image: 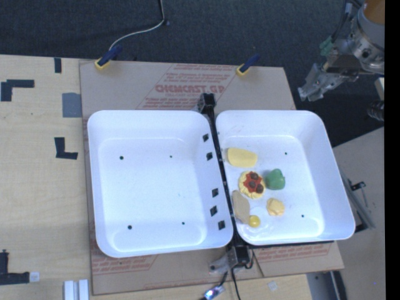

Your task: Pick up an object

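Toy food (252,184) in bin, pincer (310,90) well apart

Two white bins (150,242) on brown cardboard (181,86), blue-yellow clamps (107,57) behind.

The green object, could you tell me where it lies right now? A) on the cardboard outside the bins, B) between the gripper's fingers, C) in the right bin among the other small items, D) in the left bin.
C: the green object rests on the floor of the right bin, beside the round yellow piece with red spots, while the gripper hangs outside the bin's far right corner.
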Motion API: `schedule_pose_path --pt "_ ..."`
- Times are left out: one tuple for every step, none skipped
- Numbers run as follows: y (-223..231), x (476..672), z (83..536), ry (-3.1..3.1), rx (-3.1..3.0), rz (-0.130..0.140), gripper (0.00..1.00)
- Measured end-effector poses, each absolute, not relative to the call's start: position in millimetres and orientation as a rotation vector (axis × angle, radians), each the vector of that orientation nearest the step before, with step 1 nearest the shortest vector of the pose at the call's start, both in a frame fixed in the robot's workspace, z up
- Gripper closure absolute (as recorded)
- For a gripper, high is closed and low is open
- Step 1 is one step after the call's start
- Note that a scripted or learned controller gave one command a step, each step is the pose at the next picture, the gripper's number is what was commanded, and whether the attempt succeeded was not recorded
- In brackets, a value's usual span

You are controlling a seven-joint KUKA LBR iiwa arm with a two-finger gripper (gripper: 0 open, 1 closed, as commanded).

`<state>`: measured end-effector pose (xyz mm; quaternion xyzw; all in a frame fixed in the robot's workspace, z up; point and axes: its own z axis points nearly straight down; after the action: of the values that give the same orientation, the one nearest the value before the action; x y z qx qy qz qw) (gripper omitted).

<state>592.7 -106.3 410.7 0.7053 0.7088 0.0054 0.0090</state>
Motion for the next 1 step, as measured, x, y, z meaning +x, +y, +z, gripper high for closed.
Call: schedule_pose_path --pt "-82.4 522.1 462.7 2.225 2.217 0.003 1.00"
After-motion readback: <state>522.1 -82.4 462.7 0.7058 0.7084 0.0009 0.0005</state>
